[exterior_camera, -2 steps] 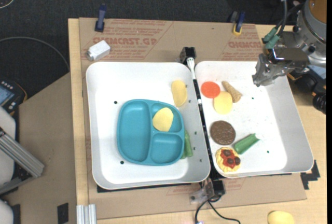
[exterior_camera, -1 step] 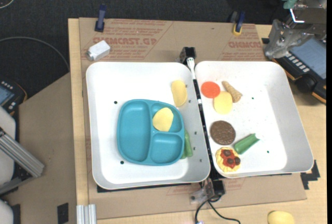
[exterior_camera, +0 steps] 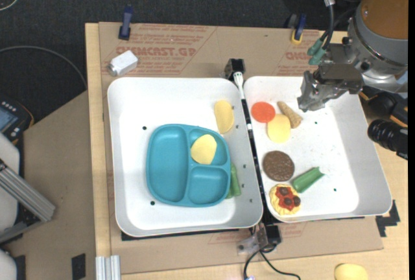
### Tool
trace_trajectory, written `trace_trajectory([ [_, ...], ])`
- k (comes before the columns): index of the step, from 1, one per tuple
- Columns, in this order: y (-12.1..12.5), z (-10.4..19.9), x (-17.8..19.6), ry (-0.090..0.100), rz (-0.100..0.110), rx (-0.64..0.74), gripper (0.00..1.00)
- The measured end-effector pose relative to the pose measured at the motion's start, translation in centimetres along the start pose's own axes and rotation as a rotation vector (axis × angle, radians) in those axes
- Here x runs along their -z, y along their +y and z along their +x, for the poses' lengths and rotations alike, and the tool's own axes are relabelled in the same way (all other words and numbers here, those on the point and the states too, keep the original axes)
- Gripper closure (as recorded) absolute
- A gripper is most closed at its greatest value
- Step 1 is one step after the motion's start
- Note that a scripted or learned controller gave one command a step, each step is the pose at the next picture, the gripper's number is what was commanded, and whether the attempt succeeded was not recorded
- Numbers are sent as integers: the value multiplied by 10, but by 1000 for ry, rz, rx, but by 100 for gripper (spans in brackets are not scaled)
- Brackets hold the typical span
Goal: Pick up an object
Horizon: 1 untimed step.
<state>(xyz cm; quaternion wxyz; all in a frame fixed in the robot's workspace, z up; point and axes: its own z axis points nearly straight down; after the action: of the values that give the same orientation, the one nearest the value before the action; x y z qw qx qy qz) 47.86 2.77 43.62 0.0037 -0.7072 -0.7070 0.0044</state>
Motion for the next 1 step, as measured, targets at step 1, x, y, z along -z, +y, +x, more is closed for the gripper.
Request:
trace_trajectory([
  [1,1,-67,-142,0,4,-9,100],
])
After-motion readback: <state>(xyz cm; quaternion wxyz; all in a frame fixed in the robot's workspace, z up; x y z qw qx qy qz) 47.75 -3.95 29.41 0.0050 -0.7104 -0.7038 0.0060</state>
